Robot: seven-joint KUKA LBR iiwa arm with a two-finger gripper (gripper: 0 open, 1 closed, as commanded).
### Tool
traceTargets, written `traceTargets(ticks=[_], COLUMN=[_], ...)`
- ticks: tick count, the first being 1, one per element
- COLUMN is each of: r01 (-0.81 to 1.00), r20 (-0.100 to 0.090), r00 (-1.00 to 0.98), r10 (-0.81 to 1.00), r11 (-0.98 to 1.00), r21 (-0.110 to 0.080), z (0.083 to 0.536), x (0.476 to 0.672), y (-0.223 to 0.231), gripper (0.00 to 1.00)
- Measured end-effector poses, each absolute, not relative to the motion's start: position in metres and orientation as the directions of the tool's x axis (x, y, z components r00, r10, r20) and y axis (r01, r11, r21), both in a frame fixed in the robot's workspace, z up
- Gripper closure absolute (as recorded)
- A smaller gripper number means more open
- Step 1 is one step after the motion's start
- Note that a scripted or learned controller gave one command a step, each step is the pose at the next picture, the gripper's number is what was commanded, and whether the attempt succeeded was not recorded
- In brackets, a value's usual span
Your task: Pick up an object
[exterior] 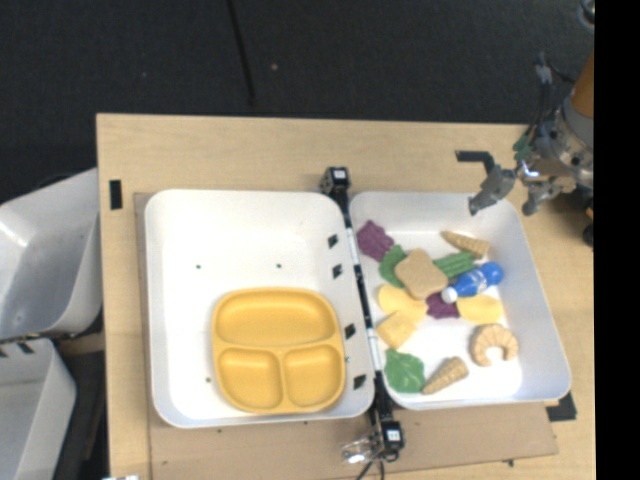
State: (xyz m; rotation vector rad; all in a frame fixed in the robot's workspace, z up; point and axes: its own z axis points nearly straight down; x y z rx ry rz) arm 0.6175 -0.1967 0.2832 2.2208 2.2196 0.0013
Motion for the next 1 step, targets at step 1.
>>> traceTargets(ticks=[1], r01=[1.0], r20=[0.004], r00=[0.001], r10=[1.0], r11=[-0.001], r21=[-0.014], z=[0.1661], x=[0.5486], y=[-0.1647], gripper=[0.0])
